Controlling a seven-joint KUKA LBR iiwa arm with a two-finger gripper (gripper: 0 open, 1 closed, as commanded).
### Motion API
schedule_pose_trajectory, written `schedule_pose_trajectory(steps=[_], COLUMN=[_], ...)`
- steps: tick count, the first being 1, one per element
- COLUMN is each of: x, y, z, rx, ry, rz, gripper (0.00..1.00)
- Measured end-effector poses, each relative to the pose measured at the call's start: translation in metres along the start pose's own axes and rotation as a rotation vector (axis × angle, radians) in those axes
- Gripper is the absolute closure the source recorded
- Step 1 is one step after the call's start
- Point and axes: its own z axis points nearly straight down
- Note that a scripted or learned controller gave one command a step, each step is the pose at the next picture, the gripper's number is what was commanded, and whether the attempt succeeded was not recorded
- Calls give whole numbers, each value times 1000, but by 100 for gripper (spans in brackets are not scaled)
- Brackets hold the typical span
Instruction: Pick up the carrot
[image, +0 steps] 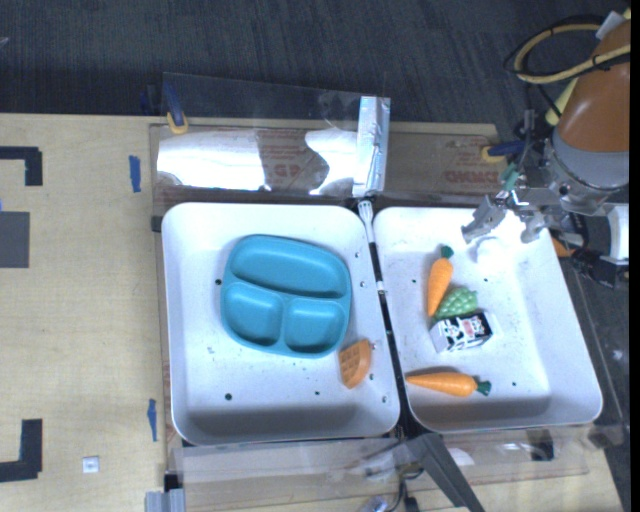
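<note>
Wooden tabletop w/ two white bins. Camera view: two carrots lie in right bin; upper carrot just beside gripper, whose finger state cannot be told. Descent should be centred over carrot's thick middle, clear of green toy.

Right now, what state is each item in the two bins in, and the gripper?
Upper carrot: lying in right bin, leaf end toward gripper, touching green item.
Lower carrot: lying flat near front wall, apart.
Green item: resting between carrot and carton.
Small carton: tipped over.
Blue divided plate: upright, left bin.
Orange piece: beside plate.
Gripper: above right bin's back corner, holding nothing.
</note>
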Motion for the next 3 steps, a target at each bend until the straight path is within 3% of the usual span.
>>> schedule_pose_trajectory(steps=[1, 2, 3], x=[31, 30, 24], y=[-14, -12, -12], z=[155, 144, 114], rx=[-5, -10, -3], ry=[0, 0, -1], rz=[272, 275, 165], gripper=[0, 100, 100])
